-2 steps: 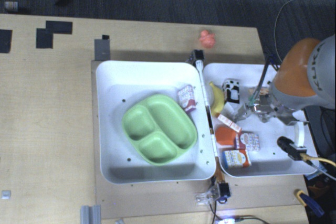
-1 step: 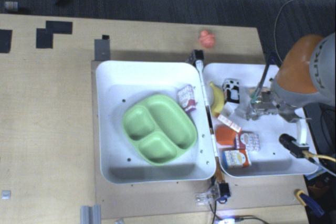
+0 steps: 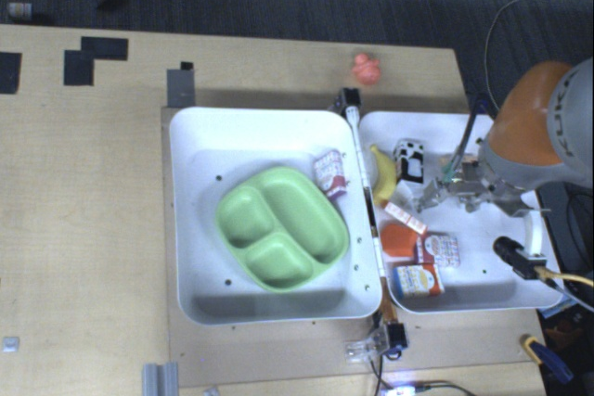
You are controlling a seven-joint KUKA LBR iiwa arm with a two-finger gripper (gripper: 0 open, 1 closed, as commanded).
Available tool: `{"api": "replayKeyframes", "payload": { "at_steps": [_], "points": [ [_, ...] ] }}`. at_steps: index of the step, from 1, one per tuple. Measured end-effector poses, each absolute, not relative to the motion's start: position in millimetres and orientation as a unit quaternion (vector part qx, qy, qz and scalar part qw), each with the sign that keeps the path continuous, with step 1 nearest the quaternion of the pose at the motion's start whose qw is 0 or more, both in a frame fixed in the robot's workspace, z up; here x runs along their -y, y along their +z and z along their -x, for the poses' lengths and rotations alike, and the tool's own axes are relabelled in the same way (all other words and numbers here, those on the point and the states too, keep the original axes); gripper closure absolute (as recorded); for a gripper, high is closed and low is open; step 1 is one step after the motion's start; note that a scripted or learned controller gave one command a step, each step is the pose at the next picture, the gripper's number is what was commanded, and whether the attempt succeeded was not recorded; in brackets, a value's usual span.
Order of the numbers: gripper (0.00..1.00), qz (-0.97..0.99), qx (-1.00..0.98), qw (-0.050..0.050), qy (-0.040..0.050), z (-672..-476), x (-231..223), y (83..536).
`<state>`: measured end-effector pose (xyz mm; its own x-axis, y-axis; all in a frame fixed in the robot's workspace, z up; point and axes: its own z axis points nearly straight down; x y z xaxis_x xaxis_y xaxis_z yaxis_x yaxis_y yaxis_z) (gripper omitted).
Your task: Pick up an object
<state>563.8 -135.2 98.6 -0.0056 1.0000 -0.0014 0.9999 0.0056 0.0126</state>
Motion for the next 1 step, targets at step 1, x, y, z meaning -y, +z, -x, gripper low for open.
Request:
{"api": "replayKeyframes", "payload": {
  "at_steps": [1],
  "points": [
    [0.00,-0.706,-0.708,0.005,0.0032,-535.3,83.9,87.4]
  ]
}}
